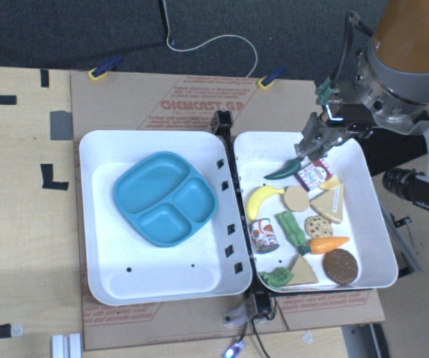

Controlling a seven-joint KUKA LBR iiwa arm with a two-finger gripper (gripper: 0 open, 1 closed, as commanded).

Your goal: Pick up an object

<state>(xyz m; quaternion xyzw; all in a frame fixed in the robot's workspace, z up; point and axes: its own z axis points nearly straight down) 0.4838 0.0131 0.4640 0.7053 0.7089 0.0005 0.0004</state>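
A cardboard-covered bench carries two white bins. In the right bin, your candidates cluster from 6 to 12 o'clock: banana, carrot, cookie. The gripper hangs at the bin's 12 o'clock, touching a dark green pepper; its closure cannot be judged. Treat the pick as incomplete: grasp and lift remain.

The bench is being viewed by a single fixed camera from above, at a slant. Both white bins, the left bin and the right bin, are being taken in whole from a middling distance, with dark cloth beyond them being shown along the top. The arm is being seen entering from the right.
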